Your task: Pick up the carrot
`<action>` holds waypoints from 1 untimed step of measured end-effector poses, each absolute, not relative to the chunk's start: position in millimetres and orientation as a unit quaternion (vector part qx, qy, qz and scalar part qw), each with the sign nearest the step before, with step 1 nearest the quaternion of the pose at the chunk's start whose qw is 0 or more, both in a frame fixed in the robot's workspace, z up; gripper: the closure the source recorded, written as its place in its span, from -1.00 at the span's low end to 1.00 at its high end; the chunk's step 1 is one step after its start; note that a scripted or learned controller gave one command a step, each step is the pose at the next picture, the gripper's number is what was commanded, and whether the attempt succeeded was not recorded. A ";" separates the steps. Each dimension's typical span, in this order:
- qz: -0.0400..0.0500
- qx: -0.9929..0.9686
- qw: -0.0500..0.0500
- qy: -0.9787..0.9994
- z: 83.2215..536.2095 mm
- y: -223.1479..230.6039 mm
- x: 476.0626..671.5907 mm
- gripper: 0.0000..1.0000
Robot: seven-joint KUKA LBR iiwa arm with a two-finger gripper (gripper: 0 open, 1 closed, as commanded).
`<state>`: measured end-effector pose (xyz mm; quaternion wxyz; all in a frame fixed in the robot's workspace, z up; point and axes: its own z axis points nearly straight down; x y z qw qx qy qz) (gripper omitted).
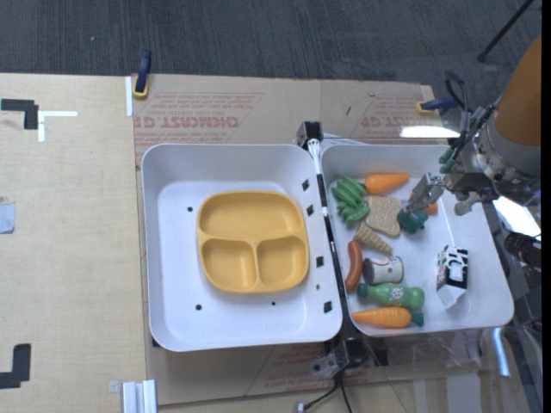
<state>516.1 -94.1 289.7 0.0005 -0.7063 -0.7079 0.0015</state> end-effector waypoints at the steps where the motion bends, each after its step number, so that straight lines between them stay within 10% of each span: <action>1: 0.002 -0.747 0.001 -0.665 218.3 -109.4 595.9 -1.00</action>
